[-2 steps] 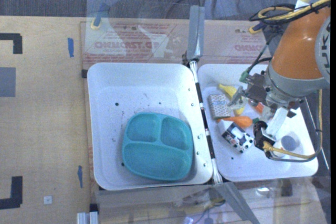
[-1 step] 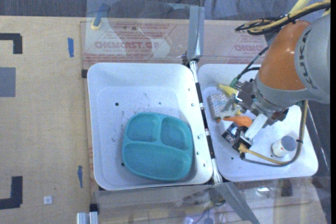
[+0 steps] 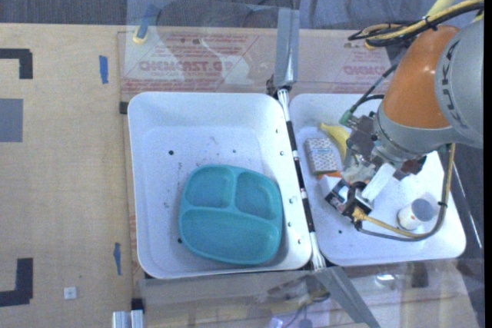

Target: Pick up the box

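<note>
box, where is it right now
In the camera view, the box lies in the right-hand bin, near its left wall, next to the banana.

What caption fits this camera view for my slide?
Robot arm reaches over the right bin near the box; teal divided plate lies in the left bin.

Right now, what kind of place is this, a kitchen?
Probably a robot test lab, not a kitchen: a big robot arm, two white bins side by side, and blue tape marks on the bench.

Faint red lettering on the clear sheet (image 3: 201,42), not legible
</note>
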Robot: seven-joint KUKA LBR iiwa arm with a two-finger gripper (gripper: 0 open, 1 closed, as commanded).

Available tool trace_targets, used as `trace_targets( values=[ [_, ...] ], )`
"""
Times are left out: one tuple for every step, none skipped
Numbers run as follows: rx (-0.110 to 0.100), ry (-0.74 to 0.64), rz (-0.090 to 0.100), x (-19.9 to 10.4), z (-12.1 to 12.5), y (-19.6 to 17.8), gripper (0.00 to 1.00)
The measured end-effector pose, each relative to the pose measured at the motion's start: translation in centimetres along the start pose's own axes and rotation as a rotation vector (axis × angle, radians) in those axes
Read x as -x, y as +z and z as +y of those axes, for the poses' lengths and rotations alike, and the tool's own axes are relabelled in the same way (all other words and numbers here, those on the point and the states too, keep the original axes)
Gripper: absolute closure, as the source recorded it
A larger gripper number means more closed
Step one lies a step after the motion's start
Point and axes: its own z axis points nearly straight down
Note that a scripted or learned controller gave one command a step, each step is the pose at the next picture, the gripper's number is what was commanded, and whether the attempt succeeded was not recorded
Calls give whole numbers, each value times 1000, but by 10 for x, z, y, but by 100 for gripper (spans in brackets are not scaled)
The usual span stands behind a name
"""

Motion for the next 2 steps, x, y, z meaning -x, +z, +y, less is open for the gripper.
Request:
trace_targets(
  values=[
    [3,-45,0,-13,17,-149,100],
    [4,-46,0,24,72,-239,100]
  ],
)
